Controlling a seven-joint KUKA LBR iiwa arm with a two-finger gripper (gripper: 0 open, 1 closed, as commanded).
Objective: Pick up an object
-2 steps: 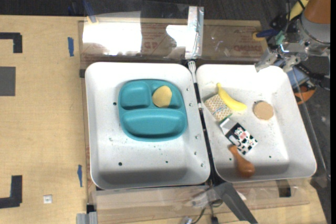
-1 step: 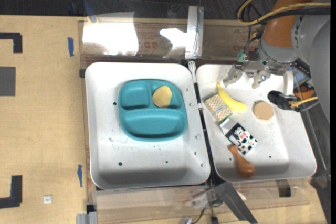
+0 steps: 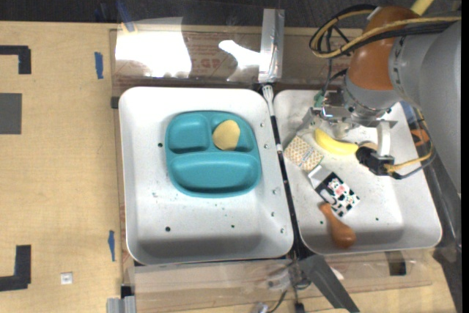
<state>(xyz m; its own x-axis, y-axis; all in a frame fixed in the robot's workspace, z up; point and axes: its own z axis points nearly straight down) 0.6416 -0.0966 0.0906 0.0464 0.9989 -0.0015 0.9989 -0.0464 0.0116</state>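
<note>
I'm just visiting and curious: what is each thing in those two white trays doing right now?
teal divided plate: flat in the left bin
yellow round piece: in the plate's upper right compartment
banana: lying in the right bin, under the end effector
waffle-patterned piece: flat
black-and-white card: flat
brown piece: on its side

Grey arm [image 3: 432, 62] entering from the right edge of the frame, filling the upper right corner. Orange band [image 3: 377, 55] above the wrist, rounded, sitting in the upper right. Yellow and black cables looping over and beside the band. Wrist pointed downward toward the right half of the frame, slightly left of the arm's bulk. Gripper [image 3: 338, 124] hanging low below the wrist, right of centre, its tips hidden from this angle.
</note>
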